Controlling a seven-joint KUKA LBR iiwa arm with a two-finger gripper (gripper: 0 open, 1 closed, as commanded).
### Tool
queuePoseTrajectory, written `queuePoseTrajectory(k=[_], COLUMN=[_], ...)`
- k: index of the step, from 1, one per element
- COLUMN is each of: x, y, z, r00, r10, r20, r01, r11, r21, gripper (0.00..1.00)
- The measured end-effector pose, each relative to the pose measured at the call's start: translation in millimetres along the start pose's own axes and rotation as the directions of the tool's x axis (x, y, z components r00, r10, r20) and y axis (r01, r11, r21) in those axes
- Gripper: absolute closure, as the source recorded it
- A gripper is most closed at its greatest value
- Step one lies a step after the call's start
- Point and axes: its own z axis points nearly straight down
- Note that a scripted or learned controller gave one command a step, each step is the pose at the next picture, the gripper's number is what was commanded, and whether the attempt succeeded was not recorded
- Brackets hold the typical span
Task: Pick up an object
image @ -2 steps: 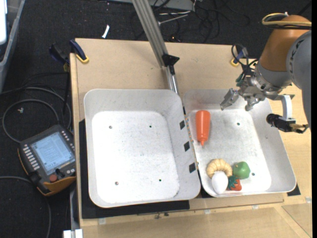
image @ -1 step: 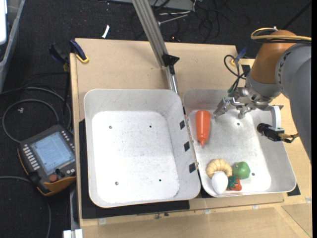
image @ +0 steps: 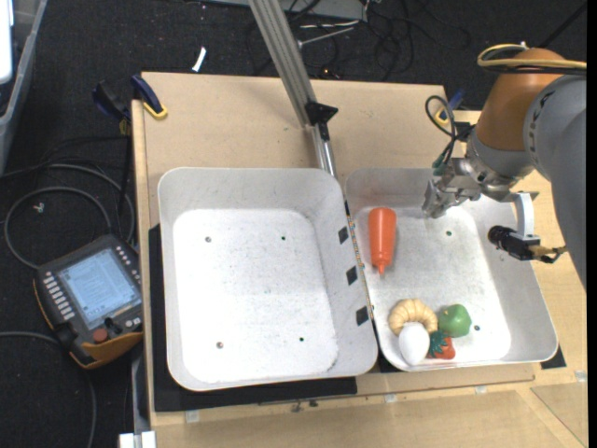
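An orange carrot (image: 381,237) lies in the right bin (image: 508,278) near its left wall. At the bin's front sit a tan croissant (image: 412,314), a white egg (image: 413,344), a green pepper-like piece (image: 454,320) and a small red piece (image: 442,348), all bunched together. My gripper (image: 438,200) hangs over the back of the right bin, to the right of the carrot and apart from it. Nothing shows between its fingertips.
The left bin (image: 187,241) stands beside the right one, sharing a raised middle wall (image: 353,259). A metal pole (image: 284,54) slants across the bench's back. A teach pendant (image: 91,292) lies on the floor at left.
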Motion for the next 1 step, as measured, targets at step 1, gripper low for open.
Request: queuePoseTrajectory(k=[1], x=[-5.8], y=[8.7], z=[-60.2], r00=[1.0], r10=[0.002], r20=[0.001], r01=[-0.002], r11=[1.0], r21=[-0.005], gripper=[1.0])
